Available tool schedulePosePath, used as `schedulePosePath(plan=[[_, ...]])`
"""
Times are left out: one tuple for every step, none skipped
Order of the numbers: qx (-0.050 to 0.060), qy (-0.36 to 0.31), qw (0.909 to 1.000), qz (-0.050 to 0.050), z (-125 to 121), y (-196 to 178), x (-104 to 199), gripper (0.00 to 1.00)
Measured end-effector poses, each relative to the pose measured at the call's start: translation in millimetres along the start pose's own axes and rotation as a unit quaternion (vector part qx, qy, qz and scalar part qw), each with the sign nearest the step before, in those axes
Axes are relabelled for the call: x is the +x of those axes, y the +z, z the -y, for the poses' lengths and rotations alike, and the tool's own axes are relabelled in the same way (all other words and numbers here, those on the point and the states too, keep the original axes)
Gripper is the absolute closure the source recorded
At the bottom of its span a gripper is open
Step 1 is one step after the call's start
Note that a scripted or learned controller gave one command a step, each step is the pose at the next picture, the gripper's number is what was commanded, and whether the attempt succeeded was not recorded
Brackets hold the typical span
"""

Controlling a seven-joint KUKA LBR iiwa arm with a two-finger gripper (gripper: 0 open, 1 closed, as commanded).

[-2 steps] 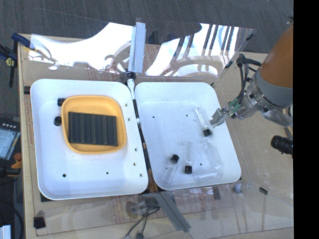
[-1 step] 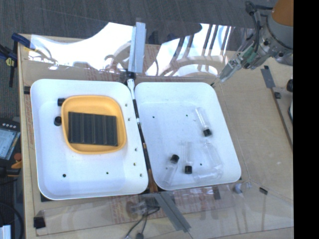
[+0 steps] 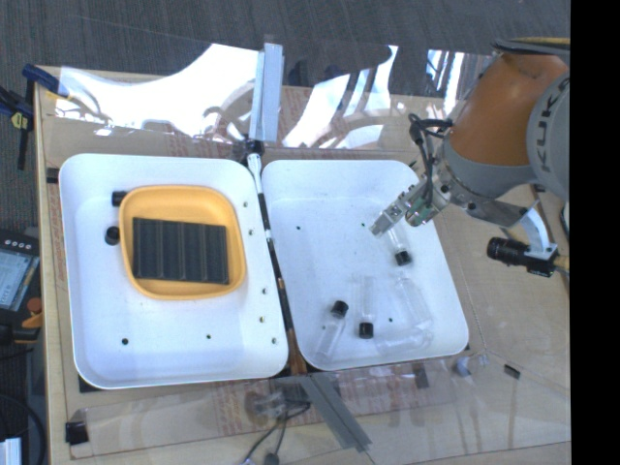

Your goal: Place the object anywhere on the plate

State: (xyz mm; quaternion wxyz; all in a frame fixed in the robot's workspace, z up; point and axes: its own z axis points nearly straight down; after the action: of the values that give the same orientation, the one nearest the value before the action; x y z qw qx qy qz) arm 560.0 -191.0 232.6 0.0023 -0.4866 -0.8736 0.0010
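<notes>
A yellow plate (image 3: 143, 204) lies in the left bin (image 3: 87, 337), with a dark ridged rectangle (image 3: 181, 250) on its middle. In the right bin (image 3: 310, 201) lie three clear vials with black caps: one cap (image 3: 402, 257) just below the gripper, another (image 3: 338, 309) at the lower middle, a third (image 3: 365, 329) beside it. The vials' clear bodies (image 3: 415, 313) are hard to make out against the white. My gripper (image 3: 387, 222) hangs over the right bin's upper right part, pointing down and left, just above the nearest cap. I see nothing held in it.
Two small black bits (image 3: 113, 233) sit at the plate's left edge. A raised divider (image 3: 268, 250) runs between the bins. A metal post (image 3: 267, 90) stands behind them. The arm's orange band (image 3: 504, 100) and a black fitting (image 3: 518, 252) reach over the right bin's right rim.
</notes>
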Motion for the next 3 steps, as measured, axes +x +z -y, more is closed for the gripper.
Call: schedulePosePath(plan=[[-0.002,-0.102,0.9948,0.003,-37,-129,-36,1.00],[0.000,-0.144,0.9896,0.000,-11,8,14,1.00],[-0.002,-0.212,0.9772,0.004,-85,-80,-33,1.00]])
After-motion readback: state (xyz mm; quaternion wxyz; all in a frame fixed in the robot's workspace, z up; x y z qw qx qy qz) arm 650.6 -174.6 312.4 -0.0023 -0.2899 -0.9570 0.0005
